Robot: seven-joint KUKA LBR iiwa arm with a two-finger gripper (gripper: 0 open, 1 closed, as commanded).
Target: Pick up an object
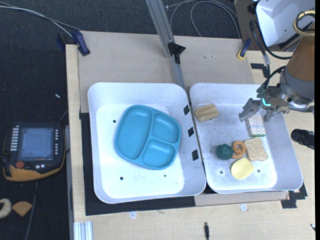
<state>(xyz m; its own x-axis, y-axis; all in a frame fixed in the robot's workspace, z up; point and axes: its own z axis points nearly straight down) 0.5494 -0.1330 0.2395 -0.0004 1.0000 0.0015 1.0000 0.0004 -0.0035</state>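
My gripper (261,112) hangs over the back right part of the right bin (220,96), fingers spread and open, with nothing held between them. Just in front of it, a small green-and-white checkered block (257,127) lies on the bin floor. Further forward are a beige cracker-like slab (255,149), an orange ring (238,148), a dark green ball (224,151) and a yellow lemon-shaped piece (242,169). A tan bread roll (206,112) rests near the bin's back left corner.
The left bin (100,134) holds a blue divided plate (148,135). A metal pole (160,19) rises behind the seam between the bins. A teach pendant (34,149) sits off the bench at the left.
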